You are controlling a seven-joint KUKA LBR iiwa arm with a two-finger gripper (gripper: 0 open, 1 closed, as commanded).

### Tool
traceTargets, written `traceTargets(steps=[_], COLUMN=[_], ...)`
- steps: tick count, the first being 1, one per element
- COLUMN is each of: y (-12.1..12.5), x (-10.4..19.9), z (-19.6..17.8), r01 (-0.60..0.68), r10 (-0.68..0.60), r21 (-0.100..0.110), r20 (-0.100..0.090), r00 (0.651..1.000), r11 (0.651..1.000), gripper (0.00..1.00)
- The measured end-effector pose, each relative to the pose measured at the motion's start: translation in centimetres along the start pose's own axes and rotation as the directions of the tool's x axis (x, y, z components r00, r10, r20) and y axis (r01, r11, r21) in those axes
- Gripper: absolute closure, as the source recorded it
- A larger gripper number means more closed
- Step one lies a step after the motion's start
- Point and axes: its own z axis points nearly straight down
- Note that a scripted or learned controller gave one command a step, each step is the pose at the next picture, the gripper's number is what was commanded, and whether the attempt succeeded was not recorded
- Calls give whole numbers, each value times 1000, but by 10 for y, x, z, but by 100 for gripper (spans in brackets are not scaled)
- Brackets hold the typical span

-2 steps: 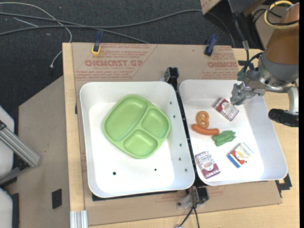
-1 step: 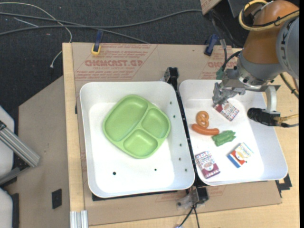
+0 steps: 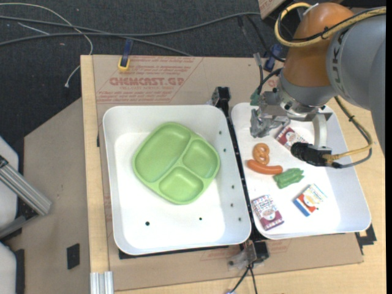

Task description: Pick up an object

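Left bin (image 3: pixel 116 164): a green divided plate (image 3: pixel 176 162) lies flat near its middle, three compartments facing up, well apart from the small items and seemingly not the likeliest thing to pick. Right bin (image 3: pixel 349 207): the candidate objects are scattered loosely, as if to give the program separated targets; a pretzel-shaped toy (image 3: pixel 262 152) at the far left, an orange sausage (image 3: pixel 265 168) touching or just nearer than it, a green leafy toy (image 3: pixel 289 177) beside the sausage, a small printed packet (image 3: pixel 266 210) at the near left, a blue-and-white carton (image 3: pixel 309 199) to its right, and a red-and-white packet (image 3: pixel 286 137) partly under the arm. The gripper (image 3: pixel 264 126) points down over the far left of this bin, just above the pretzel, wrist vertical; nothing is visible between its fingers, and their spread cannot be judged.
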Motion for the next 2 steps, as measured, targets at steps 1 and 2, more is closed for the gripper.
traceTargets(steps=[1, 2], y=[4, -13], x=[56, 104], z=[0, -3], r01=[0, -2], r10=[0, 2], r21=[-3, 1], r20=[1, 1], r00=[1000, 1000], r11=[1000, 1000], gripper=[100, 100])
